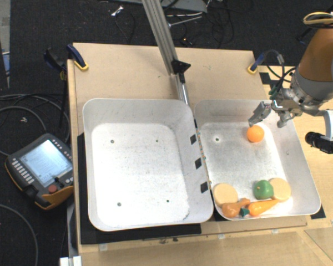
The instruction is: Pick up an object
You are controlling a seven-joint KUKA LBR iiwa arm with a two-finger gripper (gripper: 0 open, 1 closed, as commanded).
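Observation:
An orange ball (255,134) lies in the upper middle of the right bin (299,165). At that bin's front sit a tan disc (226,193), a green round piece (262,190), a second tan disc (281,188), an orange carrot-like piece (262,206) and a small brown-orange piece (231,209). My gripper (272,115) hangs above the bin's upper right part, open, its fingers spread just above and to the right of the orange ball. Nothing is between the fingers.
The left bin (100,148) stands beside the right one. A slanted metal pole (162,26) rises from between the bins at the back. A teach pendant (41,170) lies off the bench at the left. Clamps (77,60) sit at the bench's back corners.

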